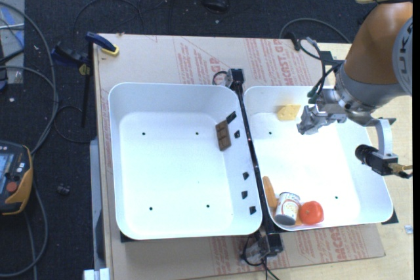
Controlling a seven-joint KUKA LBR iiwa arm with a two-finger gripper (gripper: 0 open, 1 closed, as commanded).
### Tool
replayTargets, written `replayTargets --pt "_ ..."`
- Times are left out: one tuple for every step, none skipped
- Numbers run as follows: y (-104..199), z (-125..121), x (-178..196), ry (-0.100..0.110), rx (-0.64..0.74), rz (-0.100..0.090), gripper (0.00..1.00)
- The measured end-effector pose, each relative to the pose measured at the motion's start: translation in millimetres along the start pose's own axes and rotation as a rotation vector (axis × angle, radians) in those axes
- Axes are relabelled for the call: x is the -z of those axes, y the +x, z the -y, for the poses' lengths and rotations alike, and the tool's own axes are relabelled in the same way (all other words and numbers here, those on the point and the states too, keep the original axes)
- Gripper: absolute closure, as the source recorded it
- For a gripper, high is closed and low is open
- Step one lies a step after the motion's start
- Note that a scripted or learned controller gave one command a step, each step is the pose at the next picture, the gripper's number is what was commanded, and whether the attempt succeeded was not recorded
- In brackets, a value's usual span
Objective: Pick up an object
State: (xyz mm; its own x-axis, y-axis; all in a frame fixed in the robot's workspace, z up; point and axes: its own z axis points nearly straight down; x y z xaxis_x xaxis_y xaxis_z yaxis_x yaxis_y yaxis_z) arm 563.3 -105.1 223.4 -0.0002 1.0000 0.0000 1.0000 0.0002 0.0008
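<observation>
While the grey arm reaches in from the right, its pincer point(308, 124) hangs over the far part of the right bin point(367, 197); whether it is released or clenched cannot be told. Just beside it, toward the far wall, lies a pale yellow sponge-like chunk point(289, 113). Well nearer the camera, in the bin's near corner, sit a red tomato point(312, 212), a small can point(287, 206) and an orange carrot point(270, 190). Left of the pincer, a brown chocolate bar point(224, 135) rests in the left bin point(131, 160).
</observation>
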Motion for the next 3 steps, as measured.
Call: replayTargets --pt "54 13 9 0.000 0.005 -0.001 1.00" --pt "105 13 17 0.001 0.005 -0.001 1.00" --pt "161 29 9 0.002 0.005 -0.001 1.00"
